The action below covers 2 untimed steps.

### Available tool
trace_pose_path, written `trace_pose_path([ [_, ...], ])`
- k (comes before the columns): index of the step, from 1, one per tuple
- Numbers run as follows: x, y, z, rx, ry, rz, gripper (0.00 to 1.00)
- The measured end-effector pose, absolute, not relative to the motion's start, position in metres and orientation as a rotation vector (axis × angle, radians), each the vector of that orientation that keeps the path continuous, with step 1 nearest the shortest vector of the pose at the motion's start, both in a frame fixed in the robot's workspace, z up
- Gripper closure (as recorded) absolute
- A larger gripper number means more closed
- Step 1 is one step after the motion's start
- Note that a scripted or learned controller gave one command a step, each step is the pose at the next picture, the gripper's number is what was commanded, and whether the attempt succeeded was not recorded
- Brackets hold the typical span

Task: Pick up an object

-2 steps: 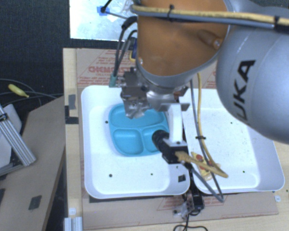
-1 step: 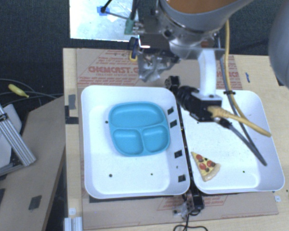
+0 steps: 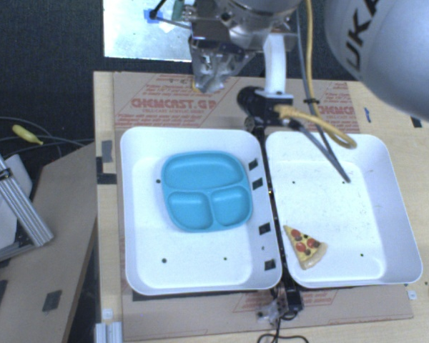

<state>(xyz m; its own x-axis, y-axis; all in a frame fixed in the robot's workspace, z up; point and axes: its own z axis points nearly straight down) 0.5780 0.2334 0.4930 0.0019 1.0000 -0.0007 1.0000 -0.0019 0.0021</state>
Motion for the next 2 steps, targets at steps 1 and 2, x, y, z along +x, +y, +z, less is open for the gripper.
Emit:
trace_pose_path([
  [1, 0.542, 0.234, 0.474, 2.218, 2.226, 0.000, 1.00],
  [2, 0.508, 0.234, 0.482, 2.216, 2.228, 0.003, 1.00],
])
